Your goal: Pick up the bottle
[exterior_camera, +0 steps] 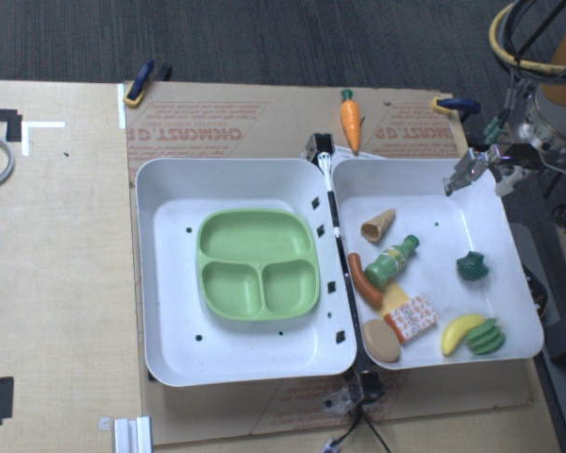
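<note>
1. Looking down on the bench, I see the green bottle (391,260) lying tilted in the right bin (509,243), near its middle, touching the hot dog (365,280) at its lower end.
2. The gripper (472,168) hangs over the right bin's upper right corner, well apart from the bottle; I cannot tell how it is set.
3. A cone (378,224) lies just above the bottle; the left bin (160,253) holds 1 green divided plate (259,264).
</note>
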Motion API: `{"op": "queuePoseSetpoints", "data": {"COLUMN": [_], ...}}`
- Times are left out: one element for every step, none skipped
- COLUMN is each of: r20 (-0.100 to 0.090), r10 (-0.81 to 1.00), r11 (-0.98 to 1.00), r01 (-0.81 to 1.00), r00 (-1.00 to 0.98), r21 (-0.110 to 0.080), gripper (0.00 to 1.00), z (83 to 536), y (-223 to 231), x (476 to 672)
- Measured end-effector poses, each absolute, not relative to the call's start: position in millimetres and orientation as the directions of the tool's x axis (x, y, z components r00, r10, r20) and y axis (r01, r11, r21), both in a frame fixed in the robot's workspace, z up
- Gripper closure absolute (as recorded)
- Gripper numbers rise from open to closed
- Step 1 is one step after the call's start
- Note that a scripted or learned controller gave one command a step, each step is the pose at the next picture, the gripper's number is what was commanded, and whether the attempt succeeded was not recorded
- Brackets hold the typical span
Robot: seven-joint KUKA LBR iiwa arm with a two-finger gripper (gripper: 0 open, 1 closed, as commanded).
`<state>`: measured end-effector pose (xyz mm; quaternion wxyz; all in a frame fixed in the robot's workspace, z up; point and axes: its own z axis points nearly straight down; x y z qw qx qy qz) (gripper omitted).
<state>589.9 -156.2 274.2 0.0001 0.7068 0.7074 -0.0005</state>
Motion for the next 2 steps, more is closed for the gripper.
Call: {"op": "queuePoseSetpoints", "data": {"r20": [-0.002, 0.0], "r10": [1.0, 0.994], "r11": [0.003, 0.111], "r01": [1.0, 0.994], "r00": [-0.003, -0.111], "r21": [0.0, -0.001], "gripper": [1.0, 1.0], "z": [284, 256], "y": [-156, -171], "x": [590.4, 505.1]}}
